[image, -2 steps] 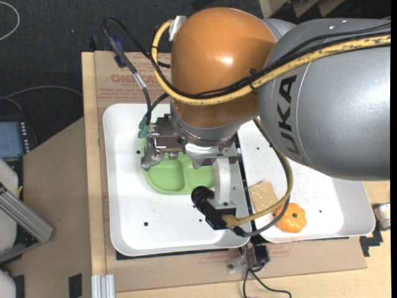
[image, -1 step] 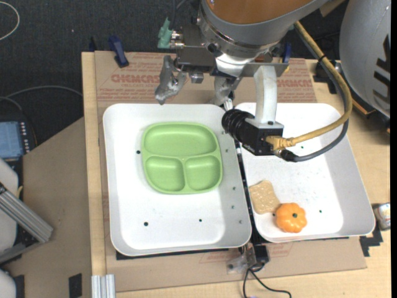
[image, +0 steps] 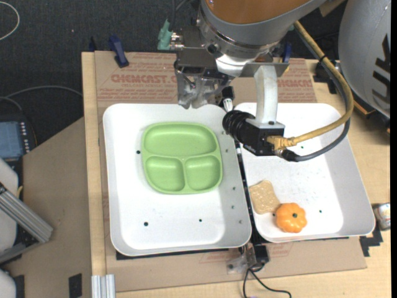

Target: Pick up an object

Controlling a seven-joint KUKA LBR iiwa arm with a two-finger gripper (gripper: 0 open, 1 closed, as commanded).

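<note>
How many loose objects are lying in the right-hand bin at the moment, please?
2: a tan cracker-like piece near the bin's front left, and a small orange pumpkin touching its front right side. The arm overhangs the bin's far end, so more may be hidden.

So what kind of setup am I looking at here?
Most likely a robotics lab test bench: two white bins on a cardboard sheet, toy items such as a small pumpkin and green divided plate, with loose cables.
</note>
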